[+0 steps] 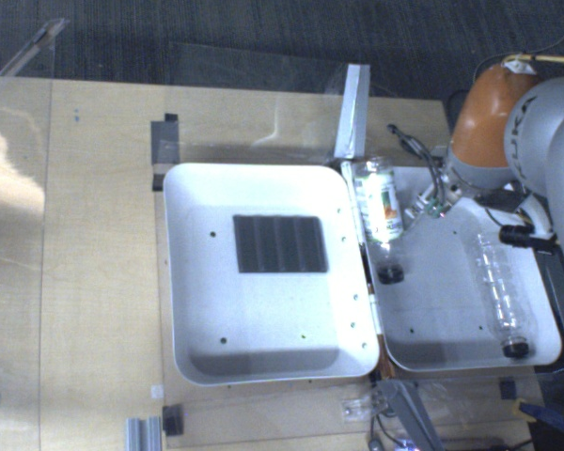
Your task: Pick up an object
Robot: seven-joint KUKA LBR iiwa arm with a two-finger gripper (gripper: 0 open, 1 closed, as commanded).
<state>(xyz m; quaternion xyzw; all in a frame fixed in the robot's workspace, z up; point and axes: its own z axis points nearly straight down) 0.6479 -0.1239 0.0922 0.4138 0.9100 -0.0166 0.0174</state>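
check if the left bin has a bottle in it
No, both bottles lie in the right bin: a labelled bottle by its left wall and a clear bottle near its right side.

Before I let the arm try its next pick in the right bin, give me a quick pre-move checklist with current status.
1. Target available: ok, labelled bottle lies along the right bin's left wall.
2. Second candidate: ok, clear bottle lies near the right wall.
3. End effector position: ok, over the bin's upper part, beside the labelled bottle.
4. Anything held: cannot tell.
5. Bottle clearance: not ok, labelled bottle sits tight to the wall.
6. Left bin: ok, dark grid pad only.
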